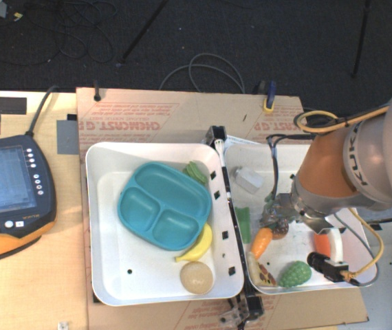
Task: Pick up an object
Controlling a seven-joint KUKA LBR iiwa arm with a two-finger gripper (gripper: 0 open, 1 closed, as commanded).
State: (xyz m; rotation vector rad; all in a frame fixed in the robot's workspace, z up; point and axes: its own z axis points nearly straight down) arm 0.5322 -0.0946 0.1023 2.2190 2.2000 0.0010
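The carrot (pixel 261 242) looks like our pick, tho the task only says "an object". It lies in the right bin (pixel 289 153), near that bin's left wall, orange tip pointing down toward 7 o'clock. The gripper (pixel 276 220) sits just up from it at about 1 o'clock, very near or touching the top end of the carrot. We can't tell how wide it is, and we can't see anything in it. The dark wrist parts hide that bit.

So we think we're at the reach-down step, w/ the grab not done yet. Next move needs us to line up over the thick end of the carrot, close, then lift straight up. The carrot is round and may roll away, so slow is good.

More things in the right bin: a green bumpy toy (pixel 295 274) at 5 o'clock from the carrot, an orange and white thing (pixel 323 245) at 3 o'clock, a grey block (pixel 249 179) at 12.

The left bin (pixel 106 177) has a blue tray (pixel 164 205), a banana (pixel 199 246) and a tan ball (pixel 196 278) under it at 6.
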